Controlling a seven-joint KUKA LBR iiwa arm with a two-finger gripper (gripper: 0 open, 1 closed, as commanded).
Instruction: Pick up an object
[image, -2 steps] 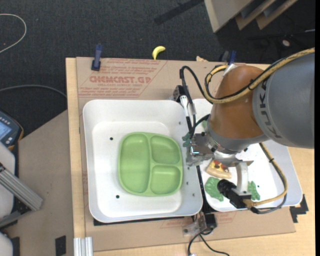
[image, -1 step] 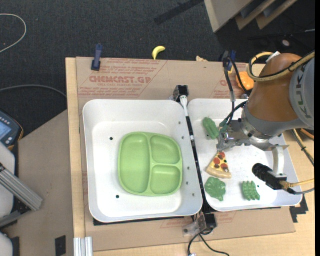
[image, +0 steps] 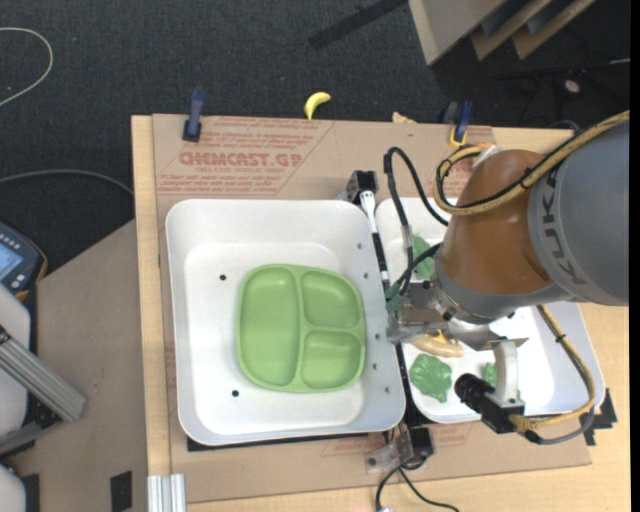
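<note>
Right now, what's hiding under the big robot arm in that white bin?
Under the arm, the right bin shows a green leafy piece, a tan piece and more green near the top. The arm covers most of the bin, so anything else there is hidden.

arm (image: 560, 220) cut off at right edge & covers most of right bin (image: 560, 385), so contents there mostly hidden; gripper (image: 425, 325) buried under wrist, can't tell its state. pale obj (image: 437, 346) & green obj (image: 432, 374) below wrist partly hidden, too small to id. grey device (image: 15, 260) cut off at left edge
</note>
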